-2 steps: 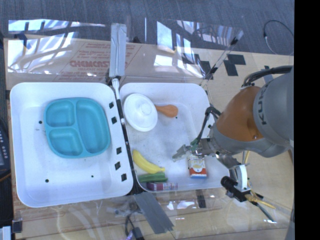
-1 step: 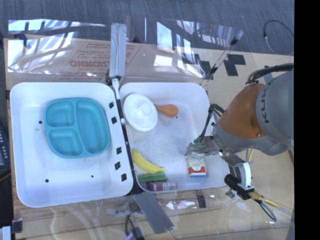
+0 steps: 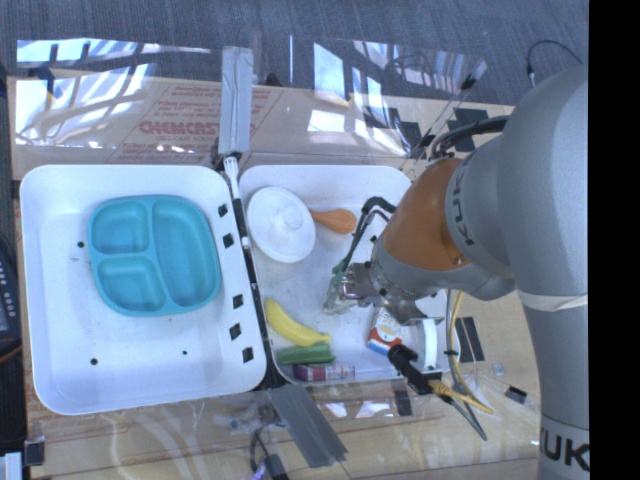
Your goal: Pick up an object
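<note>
Several candidates for picking lie in the right bin [image 3: 400, 183]: yellow banana [image 3: 292, 324] near the front-left corner, green piece [image 3: 303, 354] just beside it, small tube [image 3: 322, 372] against the front wall, white round lid [image 3: 281, 224] toward the back, orange piece [image 3: 335, 220] touching its right side, and a red-and-white packet [image 3: 383, 333] partly hidden under the arm. Lowered over the middle of that bin, gripper [image 3: 342, 293], close above the bare floor between banana and packet, touching none of them as far as can be judged. Cannot tell how the gripper is set, too small and dark; nothing seen held. Judged early: approach made, grasp and lift left to do. Farther out, left bin [image 3: 40, 268] with a blue divided tray [image 3: 155, 254], both bins on the desk [image 3: 180, 118].
</note>
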Motion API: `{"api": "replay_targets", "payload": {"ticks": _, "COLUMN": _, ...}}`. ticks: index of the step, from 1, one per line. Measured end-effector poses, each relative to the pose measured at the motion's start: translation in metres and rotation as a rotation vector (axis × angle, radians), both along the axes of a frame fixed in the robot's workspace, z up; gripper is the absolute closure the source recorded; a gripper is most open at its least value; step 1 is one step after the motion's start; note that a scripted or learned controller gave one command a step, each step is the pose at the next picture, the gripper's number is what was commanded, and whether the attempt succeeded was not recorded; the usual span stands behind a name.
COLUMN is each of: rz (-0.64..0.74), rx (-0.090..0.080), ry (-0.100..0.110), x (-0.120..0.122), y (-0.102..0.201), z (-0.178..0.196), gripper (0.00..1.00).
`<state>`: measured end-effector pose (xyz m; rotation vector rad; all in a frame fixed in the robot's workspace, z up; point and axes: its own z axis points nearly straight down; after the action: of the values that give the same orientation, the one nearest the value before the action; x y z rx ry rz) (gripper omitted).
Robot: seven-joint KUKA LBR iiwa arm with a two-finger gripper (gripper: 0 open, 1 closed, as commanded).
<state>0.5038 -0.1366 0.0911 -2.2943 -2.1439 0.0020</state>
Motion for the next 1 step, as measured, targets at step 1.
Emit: {"api": "replay_targets", "payload": {"ticks": 1, "rz": -0.001, "rx": 0.0, "ry": 0.0, "x": 0.0, "y": -0.0004, "z": 0.0001, "gripper": 0.0}}
